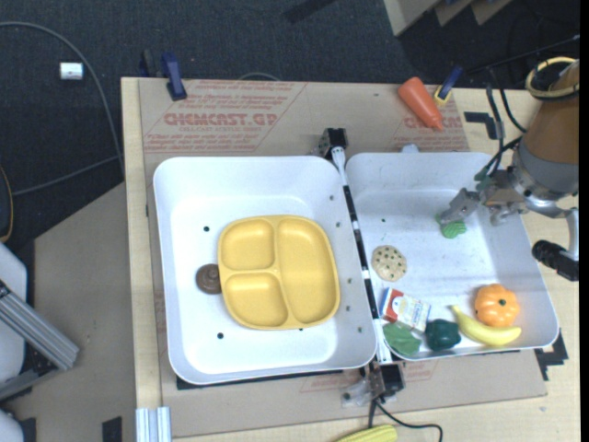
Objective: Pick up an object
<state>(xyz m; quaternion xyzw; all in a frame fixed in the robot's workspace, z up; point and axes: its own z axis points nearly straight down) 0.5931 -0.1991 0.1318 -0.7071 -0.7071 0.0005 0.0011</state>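
A small green, rounded toy piece (453,230) lies on the floor of the right-hand shallow white bin (419,178), towards its far side, with the grey two-finger gripper (457,215) of the arm directly over it. Whether the gripper is open or closed, and whether it has any hold on the piece, cannot be told from this angle.

A clean pick would likely call for both tips dropping squarely to either side of the piece and closing low on it before any lift, since something so small and rounded could easily squirt out sideways.

The rest of that bin's contents sit well apart along its near edge: a round speckled cookie (389,262), a small red, white and blue packet (406,308), a dark green toy pepper (442,335), a yellow toy banana (486,331) and an orange toy pumpkin (496,305). The left-hand white bin (184,201) holds a yellow three-compartment plate (276,271) with a brown disc (208,278) touching its left rim.

Both bins rest on a cardboard-covered bench (221,113), where an orange toy carrot (421,103) lies beyond the right bin; dark carpet (230,17) surrounds it.
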